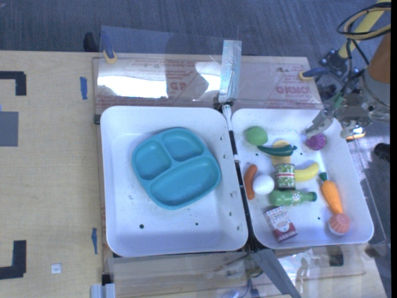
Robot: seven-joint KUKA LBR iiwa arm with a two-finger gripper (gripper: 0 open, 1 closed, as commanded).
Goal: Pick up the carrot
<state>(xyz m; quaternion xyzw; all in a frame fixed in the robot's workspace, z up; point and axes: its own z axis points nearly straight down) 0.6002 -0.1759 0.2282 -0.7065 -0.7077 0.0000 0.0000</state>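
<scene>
Carrot (pixel 332 195) lies untouched near the right bin's (pixel 366 225) edge, hand (pixel 329 121) hovering apart, grip unreadable.

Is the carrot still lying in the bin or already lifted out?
In the bin. The carrot lies flat on the floor of the right bin, near its right wall. The gripper is up by the purple item, apart from the carrot.

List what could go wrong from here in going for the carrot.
1. The carrot lies close to the right bin's wall, so the pincer may strike the wall.
2. A pink round toy sits at the carrot's tip and a banana near its top; either could get nudged or grabbed instead.
</scene>
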